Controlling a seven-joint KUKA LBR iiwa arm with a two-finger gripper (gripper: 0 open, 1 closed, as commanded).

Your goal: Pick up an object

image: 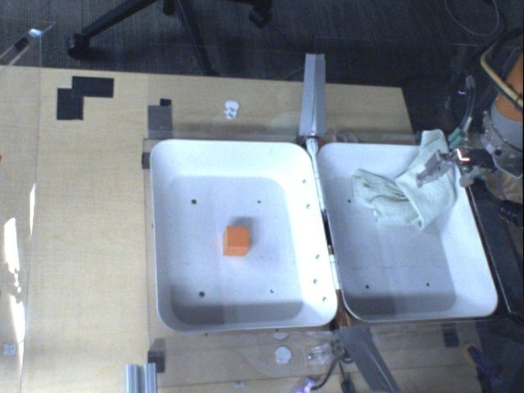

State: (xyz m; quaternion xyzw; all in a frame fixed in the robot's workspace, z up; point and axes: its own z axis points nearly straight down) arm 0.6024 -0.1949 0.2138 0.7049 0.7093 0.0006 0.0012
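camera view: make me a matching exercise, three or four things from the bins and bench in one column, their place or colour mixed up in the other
Things:
1. cube
2. cloth
3. black tape shape
4. metal divider post

Descriptions:
A. pale green, draped over the right bin's far right rim
B. upright between the two bins at the far side
C. orange, in the middle of the left bin
D. on the wooden bench, far left

Pairs: 1-C, 2-A, 3-D, 4-B
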